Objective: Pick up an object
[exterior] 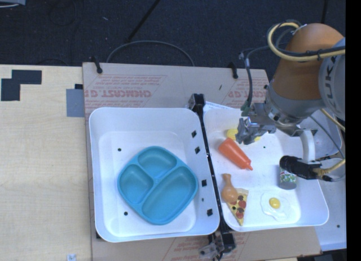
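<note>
The pale wooden surface carries a sheet of brown cardboard, and on that sheet two shallow white bins stand side by side, their inner walls touching. The grey arm with its orange band reaches in from the right and bends down over the far part of the right bin. The left bin holds one thing, a blue divided plate, lying flat near its middle. The right bin holds all the small things that could be picked. An orange carrot-shaped toy lies at a slant in its left half, with the thick end toward the far left. Nearer the camera, a tan drumstick lies by the bin's left wall, touching a pizza slice just beside it. A fried egg lies flat to the right of the slice, apart from it. A small grey-green round piece sits beyond the egg. The end effector is low over the far left of the right bin, just beyond the carrot's thick end. A yellow piece shows partly at its left side, close against it. Whether the end effector is apart, together or clamped on the yellow piece cannot be told from this angle.
</note>
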Robot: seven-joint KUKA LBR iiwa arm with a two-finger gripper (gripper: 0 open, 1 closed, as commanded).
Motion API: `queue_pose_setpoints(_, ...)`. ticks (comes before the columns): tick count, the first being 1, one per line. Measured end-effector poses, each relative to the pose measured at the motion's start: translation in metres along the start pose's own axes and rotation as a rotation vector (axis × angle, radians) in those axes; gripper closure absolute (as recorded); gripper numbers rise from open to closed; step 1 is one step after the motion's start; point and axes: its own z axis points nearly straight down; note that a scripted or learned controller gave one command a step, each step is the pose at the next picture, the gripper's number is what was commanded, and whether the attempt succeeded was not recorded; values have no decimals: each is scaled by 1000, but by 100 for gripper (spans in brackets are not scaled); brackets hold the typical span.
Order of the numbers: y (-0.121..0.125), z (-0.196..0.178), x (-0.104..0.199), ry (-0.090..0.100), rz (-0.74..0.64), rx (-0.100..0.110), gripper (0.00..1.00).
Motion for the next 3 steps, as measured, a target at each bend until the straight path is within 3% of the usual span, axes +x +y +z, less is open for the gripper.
queue_pose_setpoints(3, 15, 23, 159, -2, 1, 3, 100)
